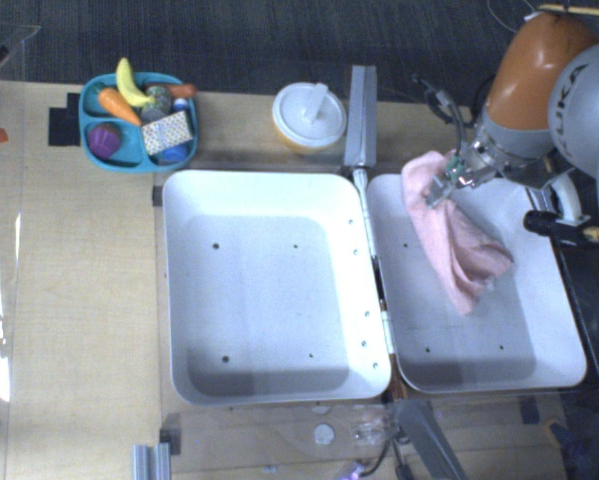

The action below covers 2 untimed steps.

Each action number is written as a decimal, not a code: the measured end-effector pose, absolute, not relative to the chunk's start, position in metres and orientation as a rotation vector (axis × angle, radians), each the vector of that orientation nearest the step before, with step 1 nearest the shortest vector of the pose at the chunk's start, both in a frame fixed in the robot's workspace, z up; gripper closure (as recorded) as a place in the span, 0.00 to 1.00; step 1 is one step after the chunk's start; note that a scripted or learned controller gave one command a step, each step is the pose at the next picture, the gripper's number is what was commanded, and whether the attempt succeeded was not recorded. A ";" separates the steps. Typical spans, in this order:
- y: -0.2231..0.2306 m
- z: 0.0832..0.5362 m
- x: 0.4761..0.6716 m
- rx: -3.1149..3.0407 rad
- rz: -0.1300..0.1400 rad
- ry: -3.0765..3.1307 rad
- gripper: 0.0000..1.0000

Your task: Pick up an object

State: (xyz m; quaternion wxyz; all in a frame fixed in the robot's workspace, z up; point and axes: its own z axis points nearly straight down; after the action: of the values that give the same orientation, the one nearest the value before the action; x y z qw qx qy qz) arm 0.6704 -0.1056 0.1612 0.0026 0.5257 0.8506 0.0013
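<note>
Gripper (pixel 449 183) low over the pink cloth (pixel 457 236) in the right bin (pixel 539 358).
Jaws' state cannot be told; tip sits at the cloth's upper edge, likely seeking a fold to pinch.

Robot lab bench: two white bins (pixel 264 288) sitting side by side on a wooden bench (pixel 69 298), toy food tray (pixel 139 123) resting behind, cables (pixel 434 98) trailing.

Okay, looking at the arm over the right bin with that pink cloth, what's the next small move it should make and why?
Probably a short, straight lift. The gripper sits at the upper edge of the pink cloth, which drapes down across the right bin. Whether the cloth is actually pinched is unclear here; raising slightly would show if it comes along before any carry.
</note>
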 end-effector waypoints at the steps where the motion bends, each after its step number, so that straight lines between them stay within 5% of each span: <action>1: -0.106 0.161 0.670 1.649 0.004 2.668 0.00; 2: -0.128 0.095 0.662 1.712 0.006 2.627 0.00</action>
State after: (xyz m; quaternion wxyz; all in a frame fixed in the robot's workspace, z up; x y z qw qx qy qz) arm 0.6617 -0.1278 0.0951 0.0030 0.5460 0.8378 0.0018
